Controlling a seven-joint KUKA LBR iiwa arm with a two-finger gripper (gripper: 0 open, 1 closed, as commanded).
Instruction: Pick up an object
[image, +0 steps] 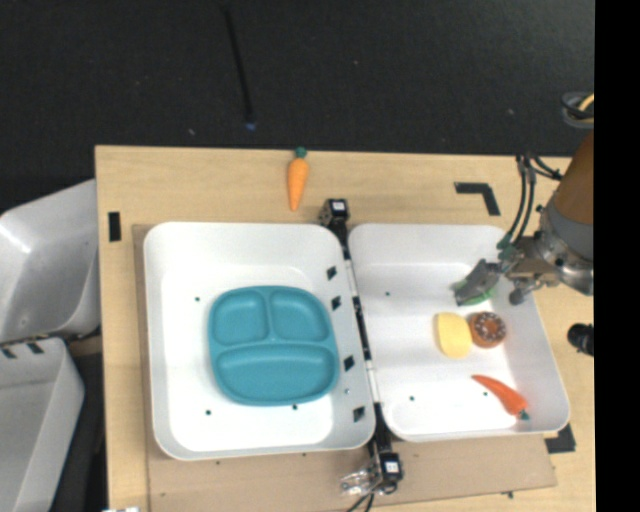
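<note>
In the right bin (420, 250) lie a yellow rounded piece (453, 335), a brown round piece with speckles (488, 328) touching it on the right, and an orange-red pepper-like piece (500, 393) near the front right corner. My gripper (497, 290) hangs over the bin's right side, just behind the yellow and brown pieces. Its fingers stand apart, with nothing held between them. A small green thing (482, 297) shows beside the left finger.
The left bin (170, 260) holds a blue divided plate (272, 343). An orange carrot (297, 180) lies on the wooden bench behind the bins. A black clip (334, 211) sits where the bins meet at the back.
</note>
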